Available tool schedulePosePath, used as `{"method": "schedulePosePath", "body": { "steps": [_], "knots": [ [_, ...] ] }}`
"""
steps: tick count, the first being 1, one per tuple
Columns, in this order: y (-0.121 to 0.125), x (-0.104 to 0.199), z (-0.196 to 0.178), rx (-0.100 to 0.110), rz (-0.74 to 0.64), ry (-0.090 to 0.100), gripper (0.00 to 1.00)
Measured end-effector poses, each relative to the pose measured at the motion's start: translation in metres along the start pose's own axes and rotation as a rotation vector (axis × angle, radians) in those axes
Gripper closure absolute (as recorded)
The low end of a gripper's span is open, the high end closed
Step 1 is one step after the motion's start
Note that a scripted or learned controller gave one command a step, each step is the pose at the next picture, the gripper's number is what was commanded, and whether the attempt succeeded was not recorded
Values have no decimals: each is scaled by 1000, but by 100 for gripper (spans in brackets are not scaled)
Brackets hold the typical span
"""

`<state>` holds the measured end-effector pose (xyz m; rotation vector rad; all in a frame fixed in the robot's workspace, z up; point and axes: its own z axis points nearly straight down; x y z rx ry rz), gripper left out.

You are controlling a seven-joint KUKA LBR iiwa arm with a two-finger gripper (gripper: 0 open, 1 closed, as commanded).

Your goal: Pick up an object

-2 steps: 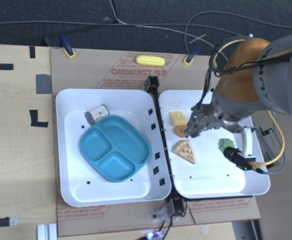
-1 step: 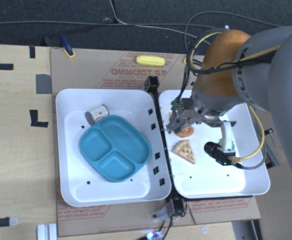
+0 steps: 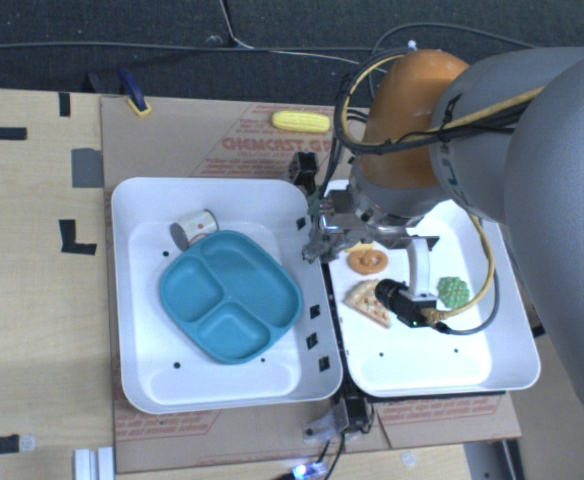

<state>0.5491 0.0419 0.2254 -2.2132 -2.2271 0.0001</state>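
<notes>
End effector (image 3: 322, 234) beside orange ring (image 3: 368, 260)

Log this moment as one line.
gripper above divide between bins | left bin: blue divided plate, small can | right bin: doughnut, pizza slice, green lumpy item

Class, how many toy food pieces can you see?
4: a yellow cob on the cardboard at the back; an orange ring, a tan wedge and a green piece in the right bin. The arm may hide more.
</notes>
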Motion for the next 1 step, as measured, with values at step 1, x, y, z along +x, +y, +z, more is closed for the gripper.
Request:
{"method": "schedulePosePath", "body": {
  "steps": [1],
  "knots": [
    [5, 49, 11, 1, 1, -1, 100]
  ]
}}
